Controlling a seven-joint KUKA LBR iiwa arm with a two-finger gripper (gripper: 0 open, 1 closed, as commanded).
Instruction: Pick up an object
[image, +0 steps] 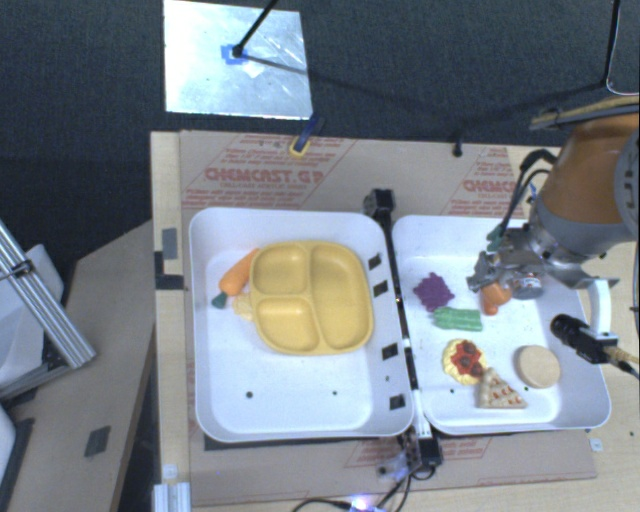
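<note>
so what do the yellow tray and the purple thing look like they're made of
Yellow tray: likely molded plastic, going by its smooth, even color, rounded compartments and soft sheen. Purple thing: probably a plastic or rubber toy grape bunch, matte with a bumpy surface; it is too small to be sure.

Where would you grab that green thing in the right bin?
Across its narrow width, near the middle, coming straight down. The green piece lies flat and long, left to right, with bare bin floor along both long sides for the fingers.
</note>
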